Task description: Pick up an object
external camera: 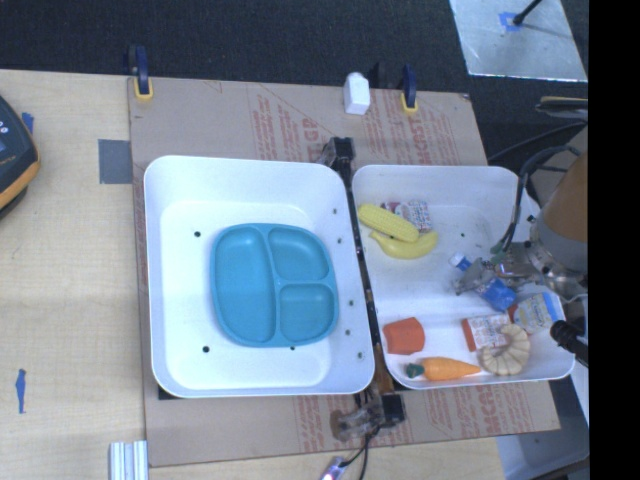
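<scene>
Blue packet [497, 294] sits at the right bin's [440, 183] right side, claw [487, 276] right on top of it. Risk: clutter is tight here, with a wrapper [487, 329] and a ridged pastry [507, 350] just beside, so a grab could snag two or slip. Can't tell how far the claw is open or whether it has anything.

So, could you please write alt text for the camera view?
The gripper sits low in the right bin, beside a blue object, with bananas, an orange block, a carrot and small packets nearby. The left bin holds a blue divided plate.
</scene>
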`<action>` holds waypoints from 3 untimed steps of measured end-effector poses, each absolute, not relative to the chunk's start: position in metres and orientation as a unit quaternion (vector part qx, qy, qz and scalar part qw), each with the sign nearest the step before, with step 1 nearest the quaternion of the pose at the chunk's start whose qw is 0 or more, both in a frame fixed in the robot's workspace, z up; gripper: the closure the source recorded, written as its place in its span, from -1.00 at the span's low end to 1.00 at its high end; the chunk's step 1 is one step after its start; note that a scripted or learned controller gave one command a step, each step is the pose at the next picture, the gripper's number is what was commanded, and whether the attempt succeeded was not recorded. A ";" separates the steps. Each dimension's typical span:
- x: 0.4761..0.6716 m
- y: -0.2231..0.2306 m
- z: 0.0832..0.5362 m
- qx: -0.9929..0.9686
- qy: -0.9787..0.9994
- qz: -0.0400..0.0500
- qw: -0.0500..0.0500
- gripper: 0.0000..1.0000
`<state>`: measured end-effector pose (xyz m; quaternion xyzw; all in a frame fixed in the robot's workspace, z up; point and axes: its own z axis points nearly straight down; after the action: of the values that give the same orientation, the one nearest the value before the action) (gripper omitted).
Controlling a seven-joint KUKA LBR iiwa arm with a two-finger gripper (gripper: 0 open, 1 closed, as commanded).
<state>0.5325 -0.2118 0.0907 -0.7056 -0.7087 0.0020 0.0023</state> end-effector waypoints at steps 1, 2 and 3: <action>0.580 -0.162 0.092 -0.705 -0.710 0.001 0.001 -1.00; 0.652 -0.144 0.094 -0.705 -0.709 0.007 0.009 -1.00; 0.627 -0.160 0.142 -0.706 -0.708 0.001 0.001 -1.00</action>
<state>0.6272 -0.1604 0.1423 -0.7059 -0.7083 0.0009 0.0013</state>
